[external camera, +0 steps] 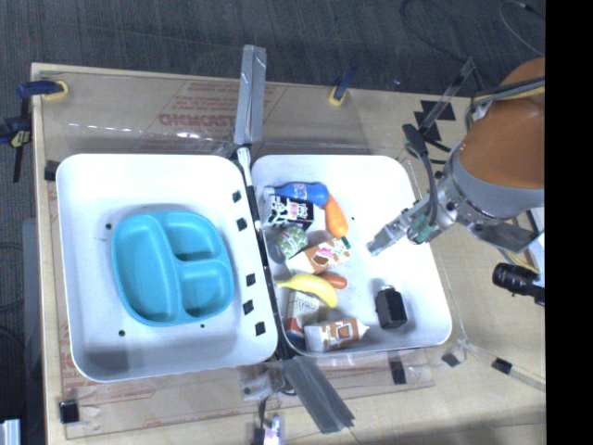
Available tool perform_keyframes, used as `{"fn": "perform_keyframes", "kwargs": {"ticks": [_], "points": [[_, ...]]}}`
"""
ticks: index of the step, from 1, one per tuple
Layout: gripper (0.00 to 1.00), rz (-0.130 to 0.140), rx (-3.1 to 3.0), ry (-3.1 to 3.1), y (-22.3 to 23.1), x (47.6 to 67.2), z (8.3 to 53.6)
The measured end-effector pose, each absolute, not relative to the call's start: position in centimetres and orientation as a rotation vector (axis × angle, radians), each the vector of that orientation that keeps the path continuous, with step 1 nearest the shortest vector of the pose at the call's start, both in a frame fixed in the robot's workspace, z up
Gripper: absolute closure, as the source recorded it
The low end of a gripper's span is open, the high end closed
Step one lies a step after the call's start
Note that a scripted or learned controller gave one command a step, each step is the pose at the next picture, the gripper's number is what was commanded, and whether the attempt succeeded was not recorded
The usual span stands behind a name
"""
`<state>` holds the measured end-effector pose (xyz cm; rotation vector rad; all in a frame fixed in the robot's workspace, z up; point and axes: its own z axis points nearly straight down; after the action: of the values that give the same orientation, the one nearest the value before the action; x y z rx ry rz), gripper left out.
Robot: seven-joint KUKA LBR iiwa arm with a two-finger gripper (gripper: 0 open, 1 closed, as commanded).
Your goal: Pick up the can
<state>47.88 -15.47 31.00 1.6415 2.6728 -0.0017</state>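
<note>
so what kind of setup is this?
Likely a robot lab pick-and-place bench: two white bins clamped to a board, toy food such as a banana, a blue tray, and the gripper reaching in.

a: the tray (171, 265) in the left bin (83, 193)?
b: plain turquoise, and both bins are white
a: the right bin's (394, 170) things?
b: a yellow banana (310, 288), an orange carrot (335, 218), a blue bottle (301, 193), a black-and-white patterned carton (290, 212), a black box (390, 307)

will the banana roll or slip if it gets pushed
The banana is curved, so it would probably pivot rather than roll. Its skin looks smooth, so it may slip. It lies packed among other items in the right bin, so a push likely shifts them too.
</note>
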Motion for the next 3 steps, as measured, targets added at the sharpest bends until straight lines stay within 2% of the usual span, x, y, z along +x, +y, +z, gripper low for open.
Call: {"fn": "perform_keyframes", "kwargs": {"ticks": [1, 2, 3], "points": [[0.0, -0.002, 1.64, 2.673, -15.5, 47.9, 31.0], [0.0, -0.002, 1.513, 2.757, -13.9, 48.5, 17.5], [0.0, -0.002, 1.588, 2.714, -13.0, 47.6, 11.4]]}}
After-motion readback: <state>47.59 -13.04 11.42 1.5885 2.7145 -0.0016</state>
